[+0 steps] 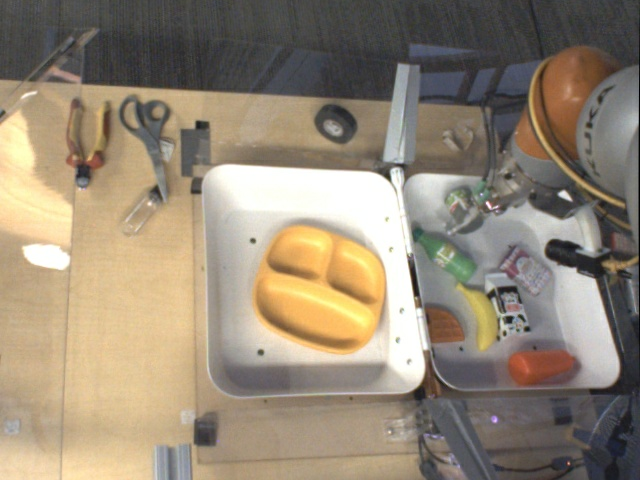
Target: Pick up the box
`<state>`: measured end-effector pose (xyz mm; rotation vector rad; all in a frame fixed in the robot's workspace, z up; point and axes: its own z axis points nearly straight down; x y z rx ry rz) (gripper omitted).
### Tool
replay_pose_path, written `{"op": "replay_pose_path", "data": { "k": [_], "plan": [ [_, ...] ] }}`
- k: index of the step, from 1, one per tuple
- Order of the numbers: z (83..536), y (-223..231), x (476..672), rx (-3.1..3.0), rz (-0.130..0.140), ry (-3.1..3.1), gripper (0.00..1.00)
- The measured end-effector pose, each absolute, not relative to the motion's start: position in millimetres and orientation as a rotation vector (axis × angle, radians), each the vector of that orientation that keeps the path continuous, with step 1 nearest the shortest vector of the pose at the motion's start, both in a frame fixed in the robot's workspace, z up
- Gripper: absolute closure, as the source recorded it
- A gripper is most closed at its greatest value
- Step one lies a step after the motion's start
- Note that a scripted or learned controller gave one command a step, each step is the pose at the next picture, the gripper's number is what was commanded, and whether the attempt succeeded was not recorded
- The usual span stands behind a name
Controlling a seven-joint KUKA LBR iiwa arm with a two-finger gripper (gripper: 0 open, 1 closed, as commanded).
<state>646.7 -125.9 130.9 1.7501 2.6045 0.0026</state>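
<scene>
**Mia:** What is at the bottom of the picture, closest to us?

**Ben:** The right white bin [600,368] has an orange-red carrot-shaped toy [541,366] in its lower right corner. Just above that are a yellow plastic banana [480,313] and a brown loaf-shaped thing [445,325].

**Mia:** Where is the box?

**Ben:** The small white box with black and red marks [508,307] lies flat in the middle of the right bin, just beside the banana. Nothing is lifting it, so I think the job is not done yet.

**Mia:** What else is in there?

**Ben:** A pink and white packet [527,268] is a bit higher up, and a green plastic bottle [444,253] is on the left side.

**Mia:** And the robot's hand?

**Ben:** The gripper [478,204] is at the top of the right bin, near a small green and white thing. It is well apart from the box. I cannot tell how it is set. It must get to the box, grab it and lift it.

**Mia:** What about the other bin?

**Ben:** The left white bin [225,298] holds a big soft yellow lump [320,286].

**Mia:** And the bench?

**Ben:** It is a light wooden bench [110,348]. At the upper left lie red-handled pliers [84,140] and grey scissors [150,133]. A black roll of tape [336,122] is at the top middle. Behind it the floor is dark.
</scene>
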Motion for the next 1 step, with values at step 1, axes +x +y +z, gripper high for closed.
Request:
{"op": "replay_pose_path", "data": {
  "k": [1],
  "plan": [
    [131.5, -125.7, 647.1, 1.75, 0.004, 2.604, 0.0]
  ]
}}
